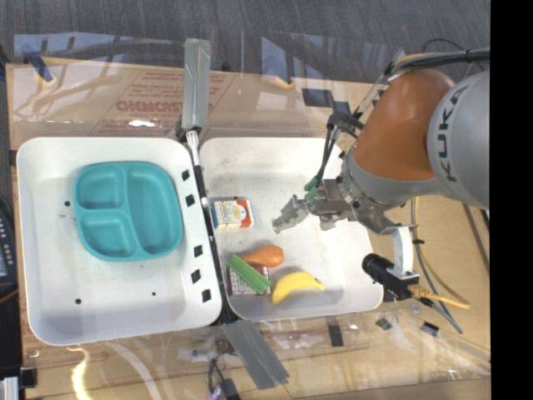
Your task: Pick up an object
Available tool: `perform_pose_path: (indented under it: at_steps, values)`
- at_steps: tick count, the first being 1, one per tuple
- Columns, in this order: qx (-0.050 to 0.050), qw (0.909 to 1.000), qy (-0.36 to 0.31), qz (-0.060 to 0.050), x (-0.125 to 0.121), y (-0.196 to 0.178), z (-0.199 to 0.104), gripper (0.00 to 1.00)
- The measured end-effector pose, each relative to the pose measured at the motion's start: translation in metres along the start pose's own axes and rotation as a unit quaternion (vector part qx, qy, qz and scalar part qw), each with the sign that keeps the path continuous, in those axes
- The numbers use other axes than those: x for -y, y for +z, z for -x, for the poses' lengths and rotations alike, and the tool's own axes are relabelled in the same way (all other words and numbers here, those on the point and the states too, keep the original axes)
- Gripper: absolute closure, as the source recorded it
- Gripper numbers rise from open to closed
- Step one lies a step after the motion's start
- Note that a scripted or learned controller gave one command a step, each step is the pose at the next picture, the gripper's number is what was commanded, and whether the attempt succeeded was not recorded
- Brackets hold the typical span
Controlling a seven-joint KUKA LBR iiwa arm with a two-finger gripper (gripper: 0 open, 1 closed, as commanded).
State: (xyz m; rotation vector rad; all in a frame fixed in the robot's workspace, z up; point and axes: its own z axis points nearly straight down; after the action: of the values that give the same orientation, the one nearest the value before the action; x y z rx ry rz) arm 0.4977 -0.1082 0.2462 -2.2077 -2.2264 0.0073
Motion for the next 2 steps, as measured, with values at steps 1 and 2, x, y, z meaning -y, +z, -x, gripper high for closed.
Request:
perform_pose_path:
  at_steps: [1,2]
  values:
    - [-0.001,0.999,0.045,0.005,0.017,0.152,0.007,0.0]
    - [0.0,0.9949,0.101,0.001,-0.053,0.157,-0.017,0.0]
